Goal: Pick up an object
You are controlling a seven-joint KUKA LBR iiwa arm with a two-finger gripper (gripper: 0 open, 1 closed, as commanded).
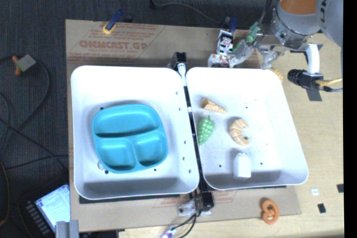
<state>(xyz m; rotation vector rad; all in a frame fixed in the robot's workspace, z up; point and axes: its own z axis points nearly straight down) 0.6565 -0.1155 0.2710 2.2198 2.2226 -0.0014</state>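
Croissant (240, 131), beside grapes (205, 130), cone (213, 106), bottle (242, 165)

Right bin (279, 120) — cone (213, 106), grapes (205, 130), croissant (240, 131), bottle (242, 165).

Two shallow white bins sit side by side: the left bin (83, 120) and the right bin (279, 131). The left one holds a single blue divided tray (130, 136) with three compartments. The right one holds four small items: one ice-cream-cone-shaped toy (213, 106), one green bunch of grapes (205, 130), one croissant-like pastry (240, 131), and one small white bottle (242, 165). One orange pretzel-shaped piece (270, 210) lies on the bench at the lower right of the frame.
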